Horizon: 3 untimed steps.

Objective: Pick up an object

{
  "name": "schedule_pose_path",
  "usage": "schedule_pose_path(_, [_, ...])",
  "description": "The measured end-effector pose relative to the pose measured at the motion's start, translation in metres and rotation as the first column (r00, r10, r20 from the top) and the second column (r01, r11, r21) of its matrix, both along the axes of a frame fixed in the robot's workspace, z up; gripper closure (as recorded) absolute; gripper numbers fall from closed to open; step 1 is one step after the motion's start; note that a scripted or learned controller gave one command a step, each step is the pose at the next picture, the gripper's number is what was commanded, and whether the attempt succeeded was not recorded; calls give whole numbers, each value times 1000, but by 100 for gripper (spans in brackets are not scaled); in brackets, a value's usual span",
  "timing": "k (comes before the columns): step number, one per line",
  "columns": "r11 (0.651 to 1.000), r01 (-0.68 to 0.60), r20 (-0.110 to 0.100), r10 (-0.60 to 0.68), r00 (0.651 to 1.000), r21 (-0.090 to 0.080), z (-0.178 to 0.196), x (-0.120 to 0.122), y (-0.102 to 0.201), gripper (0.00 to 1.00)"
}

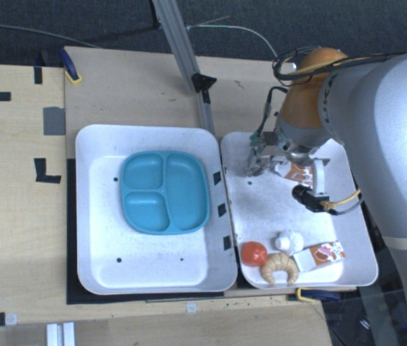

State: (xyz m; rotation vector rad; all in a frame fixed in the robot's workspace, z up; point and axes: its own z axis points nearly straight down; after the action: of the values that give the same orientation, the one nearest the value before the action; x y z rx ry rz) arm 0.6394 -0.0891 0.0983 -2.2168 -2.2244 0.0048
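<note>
While the arm point(376, 121) leans over the right bin point(354, 265), hand point(257, 161) low at far corner, grip state unclear.

bench point(16, 215): pale wood, black tape marks | floor point(59, 9): dark, prob. carpet

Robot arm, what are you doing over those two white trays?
The grey robot arm reaches in from the right, and its gripper is down near the top of the right bin. It is there to pick something up, but nothing can be seen between its fingers. A red ball, a croissant, a small white thing and a red and white packet lie near the bin's front edge. The left bin holds a blue divided plate.
</note>
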Motion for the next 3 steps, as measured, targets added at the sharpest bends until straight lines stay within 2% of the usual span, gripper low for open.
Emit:
schedule_pose_path(2, [1000, 2, 8, -2, 1000, 0, 124, -1, -12, 100])
schedule_pose_path(3, [1000, 2, 2, -2, 1000, 1, 127, -1, -11, 100])
